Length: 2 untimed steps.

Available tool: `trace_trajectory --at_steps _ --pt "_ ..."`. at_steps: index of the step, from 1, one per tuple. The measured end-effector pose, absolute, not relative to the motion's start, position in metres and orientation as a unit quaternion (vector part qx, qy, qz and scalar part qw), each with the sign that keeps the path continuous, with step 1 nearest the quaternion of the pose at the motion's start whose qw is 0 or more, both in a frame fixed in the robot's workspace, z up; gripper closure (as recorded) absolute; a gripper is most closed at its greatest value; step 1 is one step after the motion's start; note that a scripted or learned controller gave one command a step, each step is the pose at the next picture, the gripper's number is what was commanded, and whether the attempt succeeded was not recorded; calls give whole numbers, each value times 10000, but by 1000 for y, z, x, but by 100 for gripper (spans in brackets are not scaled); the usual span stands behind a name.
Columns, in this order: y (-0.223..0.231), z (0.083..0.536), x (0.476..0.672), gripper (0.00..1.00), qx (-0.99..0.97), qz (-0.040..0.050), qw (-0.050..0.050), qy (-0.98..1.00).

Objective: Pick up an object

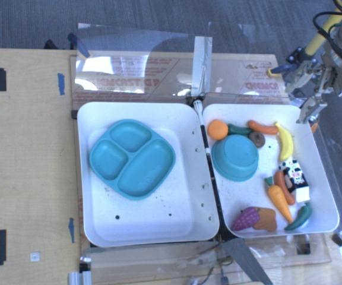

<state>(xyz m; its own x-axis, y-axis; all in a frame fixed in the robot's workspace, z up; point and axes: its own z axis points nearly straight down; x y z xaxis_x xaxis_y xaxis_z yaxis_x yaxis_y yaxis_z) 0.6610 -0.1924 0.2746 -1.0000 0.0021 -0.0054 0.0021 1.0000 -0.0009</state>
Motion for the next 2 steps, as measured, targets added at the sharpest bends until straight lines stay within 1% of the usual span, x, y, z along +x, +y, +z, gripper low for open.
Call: trace_trajectory --at_steps 1,2 --pt "-222 167 631 0 -690 13 -17 9976" --pt "-224 118 618 0 -1198 -53 145 9927"
